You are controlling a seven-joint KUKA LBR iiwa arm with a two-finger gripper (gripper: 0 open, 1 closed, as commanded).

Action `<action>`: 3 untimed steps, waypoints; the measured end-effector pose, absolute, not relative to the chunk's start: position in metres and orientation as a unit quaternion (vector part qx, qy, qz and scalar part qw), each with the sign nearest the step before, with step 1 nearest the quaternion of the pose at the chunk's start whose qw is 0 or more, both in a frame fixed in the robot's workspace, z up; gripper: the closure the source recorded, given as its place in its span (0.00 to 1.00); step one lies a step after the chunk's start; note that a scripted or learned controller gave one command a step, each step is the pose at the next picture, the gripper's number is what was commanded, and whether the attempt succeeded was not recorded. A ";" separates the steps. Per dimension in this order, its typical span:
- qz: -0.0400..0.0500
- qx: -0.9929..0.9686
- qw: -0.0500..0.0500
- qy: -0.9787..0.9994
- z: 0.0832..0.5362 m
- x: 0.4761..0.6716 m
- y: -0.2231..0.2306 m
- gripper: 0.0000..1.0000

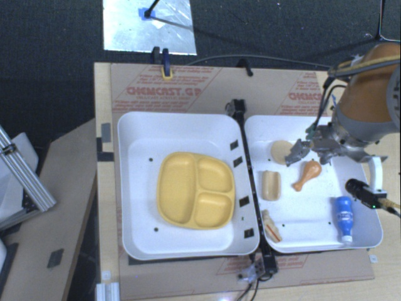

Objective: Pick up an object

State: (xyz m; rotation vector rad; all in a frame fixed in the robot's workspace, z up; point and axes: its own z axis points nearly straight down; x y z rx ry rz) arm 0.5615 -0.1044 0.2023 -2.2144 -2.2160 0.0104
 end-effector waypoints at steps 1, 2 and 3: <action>-0.001 -0.706 -0.001 -0.708 0.208 0.564 -0.104 0.00; 0.001 -0.707 0.002 -0.707 0.148 0.558 -0.108 0.00; -0.002 -0.706 -0.002 -0.708 0.095 0.568 -0.112 0.00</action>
